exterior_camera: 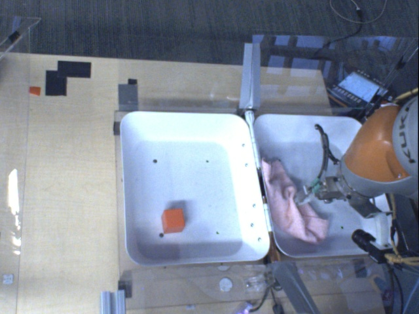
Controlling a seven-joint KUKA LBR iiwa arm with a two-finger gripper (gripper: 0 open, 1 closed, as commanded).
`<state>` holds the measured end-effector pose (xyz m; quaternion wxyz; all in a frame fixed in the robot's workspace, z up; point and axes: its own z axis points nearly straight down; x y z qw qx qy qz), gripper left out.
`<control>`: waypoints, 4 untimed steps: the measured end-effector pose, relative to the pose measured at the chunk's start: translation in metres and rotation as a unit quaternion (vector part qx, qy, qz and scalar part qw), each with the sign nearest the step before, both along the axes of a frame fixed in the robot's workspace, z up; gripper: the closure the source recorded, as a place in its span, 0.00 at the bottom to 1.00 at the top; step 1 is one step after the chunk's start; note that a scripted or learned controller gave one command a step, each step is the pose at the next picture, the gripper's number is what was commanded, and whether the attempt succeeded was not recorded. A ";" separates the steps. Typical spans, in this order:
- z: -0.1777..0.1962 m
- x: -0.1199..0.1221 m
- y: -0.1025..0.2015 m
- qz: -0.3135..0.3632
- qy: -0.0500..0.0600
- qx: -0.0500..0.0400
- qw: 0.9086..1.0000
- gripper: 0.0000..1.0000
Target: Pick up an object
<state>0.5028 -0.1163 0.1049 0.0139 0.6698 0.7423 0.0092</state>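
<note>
Pink cloth (292, 205) against right bin's (294, 128) left wall, gripper (308, 195) touching it, finger state unclear

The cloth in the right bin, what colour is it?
Pale pink; the cloth shows clearly in the camera view, crumpled against the right bin's left wall.

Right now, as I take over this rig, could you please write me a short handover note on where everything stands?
Gripper: down in the right bin, at the edge of the pink cloth; the view does not let me tell whether it has the cloth.
Things: the pink cloth lies crumpled along the right bin's left wall. An orange block sits in the left bin, toward its near side, apart from the walls.
Done: nothing is visibly lifted; both things rest on the bin floors.
Left: secure a grasp on one object, likely the cloth since the gripper is at it, and raise it.
</note>
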 end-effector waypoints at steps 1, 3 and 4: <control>-0.012 -0.008 0.025 0.073 0.003 -0.004 0.997 0.00; -0.013 0.047 0.016 0.060 0.007 0.000 0.998 0.00; 0.000 0.050 0.018 0.064 0.003 0.001 0.998 1.00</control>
